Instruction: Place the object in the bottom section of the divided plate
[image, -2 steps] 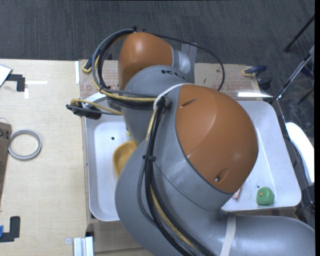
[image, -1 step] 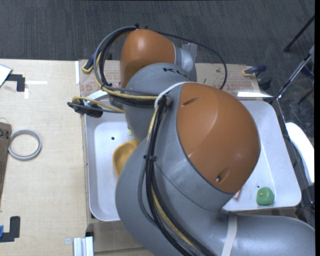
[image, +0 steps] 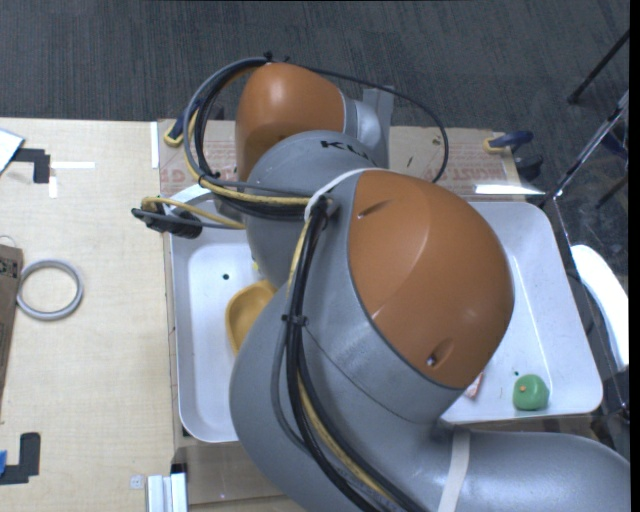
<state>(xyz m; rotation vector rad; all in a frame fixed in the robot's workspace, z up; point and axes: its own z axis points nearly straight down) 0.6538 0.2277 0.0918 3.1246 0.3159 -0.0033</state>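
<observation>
The claw is hidden under the arm's bulk, and I cannot tell whether it is spread, pressed together or pinching anything.

At the far left, a grey ring of tape (image: 48, 289) lies flat on the pale wooden worktop (image: 90, 400), close to its left edge. A black bracket (image: 35, 163) sits towards the worktop's back edge and another (image: 25, 455) near its front left corner.

Next comes the left bin (image: 195, 400), white and shallow. A yellow-brown dish (image: 248, 312) lies in it, roughly midway along. The arm covers the dish's right part, so its sections cannot be made out.

The arm (image: 400, 420) covers the middle of the view, grey with two large orange caps: one (image: 290, 100) at the back, one (image: 430, 280) nearer the front. Black cables (image: 296, 330) run along its left side. It lies over the right part of the left bin and much of the right bin (image: 545, 250).

In the right bin, a small round green object (image: 530, 392) rests on the floor, in the front right corner near the wall. A small reddish scrap (image: 472, 385) lies just left of it at the arm's edge, too small to identify. The green object is well apart from the dish, in the other bin.
</observation>
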